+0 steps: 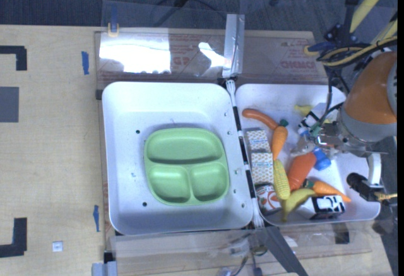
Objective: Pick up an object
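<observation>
Reaching in from the right: grey arm (pixel 372 104), orange-banded, gripper (pixel 323 137) low over right bin (pixel 268 93), placed for a pick. Jaw state: cannot tell. Heaped there as candidates: carrot (pixel 301 168), corn cob (pixel 280 179), banana (pixel 297 198), orange pepper (pixel 259 117). Set in left bin (pixel 120 142): green divided tray (pixel 186 164), unused.

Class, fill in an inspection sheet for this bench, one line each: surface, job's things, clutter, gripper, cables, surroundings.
Surface: wooden bench with two white bins side by side.
Job's things: right bin holds a pile of toy food, including carrots, corn and a banana.
Clutter: a green divided tray lies in the left bin.
Gripper: at the right bin's right side; fingers hidden under the wrist.
Cables: a bundle, yellow among them, by the arm.
Surroundings: blue carpet, black stand legs, blue tape marks.
</observation>
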Robot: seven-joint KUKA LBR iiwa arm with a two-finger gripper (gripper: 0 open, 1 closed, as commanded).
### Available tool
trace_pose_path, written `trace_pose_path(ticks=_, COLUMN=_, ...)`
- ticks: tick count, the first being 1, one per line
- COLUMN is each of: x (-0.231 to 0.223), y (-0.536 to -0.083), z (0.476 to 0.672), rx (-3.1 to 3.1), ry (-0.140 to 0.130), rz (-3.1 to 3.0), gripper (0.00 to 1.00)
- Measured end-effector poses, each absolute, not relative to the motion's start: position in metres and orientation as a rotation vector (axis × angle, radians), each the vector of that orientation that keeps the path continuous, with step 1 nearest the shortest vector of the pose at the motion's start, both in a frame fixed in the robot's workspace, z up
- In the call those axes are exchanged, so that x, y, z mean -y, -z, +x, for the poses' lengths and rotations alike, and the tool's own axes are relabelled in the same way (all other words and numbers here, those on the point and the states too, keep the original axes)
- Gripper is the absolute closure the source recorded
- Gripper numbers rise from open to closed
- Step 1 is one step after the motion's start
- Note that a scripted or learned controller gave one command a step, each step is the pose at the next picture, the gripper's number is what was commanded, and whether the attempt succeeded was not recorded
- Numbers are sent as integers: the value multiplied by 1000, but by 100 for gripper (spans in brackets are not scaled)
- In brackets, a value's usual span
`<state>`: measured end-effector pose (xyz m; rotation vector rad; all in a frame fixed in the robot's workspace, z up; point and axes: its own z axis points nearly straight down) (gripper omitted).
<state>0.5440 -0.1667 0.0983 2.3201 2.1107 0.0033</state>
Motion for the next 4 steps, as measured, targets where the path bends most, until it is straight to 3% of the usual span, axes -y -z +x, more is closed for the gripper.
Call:
trace_pose_path(ticks=1, x=204, y=-87, z=539, rx=-2459, ry=-9, rz=1954, gripper=0)
trace_pose_path(ticks=2, x=197, y=-86, z=612, rx=-2626, ry=-2, rz=1715, gripper=0)
trace_pose_path(ticks=3, x=111, y=-87, z=621, rx=-2785, ry=-3, rz=1448, gripper=0)
trace_pose_path(ticks=4, x=112, y=-98, z=622, rx=-2778, ry=-5, rz=1449, gripper=100)
